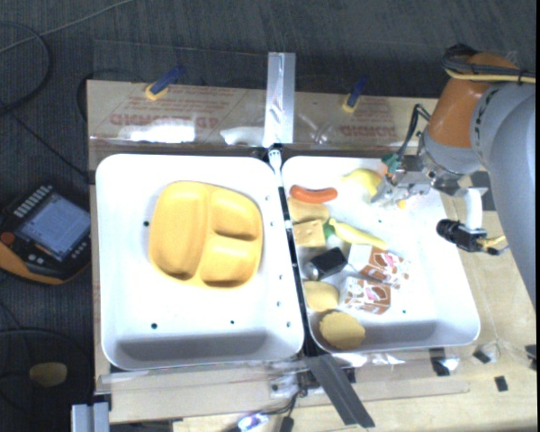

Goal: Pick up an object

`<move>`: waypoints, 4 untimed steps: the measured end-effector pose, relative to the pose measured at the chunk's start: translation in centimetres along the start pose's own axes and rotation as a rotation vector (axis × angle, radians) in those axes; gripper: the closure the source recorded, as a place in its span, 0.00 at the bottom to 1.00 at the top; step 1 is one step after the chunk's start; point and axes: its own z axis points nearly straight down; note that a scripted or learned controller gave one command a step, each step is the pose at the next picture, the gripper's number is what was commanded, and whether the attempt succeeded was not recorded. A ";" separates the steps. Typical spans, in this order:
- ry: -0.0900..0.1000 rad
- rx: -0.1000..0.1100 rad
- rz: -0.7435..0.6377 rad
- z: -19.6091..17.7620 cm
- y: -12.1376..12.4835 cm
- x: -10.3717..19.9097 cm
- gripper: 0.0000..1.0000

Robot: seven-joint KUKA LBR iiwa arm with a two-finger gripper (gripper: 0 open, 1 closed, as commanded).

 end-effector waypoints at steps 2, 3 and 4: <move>-0.006 0.007 -0.215 0.8 0.9 8.7 1.00; 0.000 0.000 -0.221 1.0 1.1 9.5 0.00; 0.003 0.011 -0.222 0.1 0.9 9.5 1.00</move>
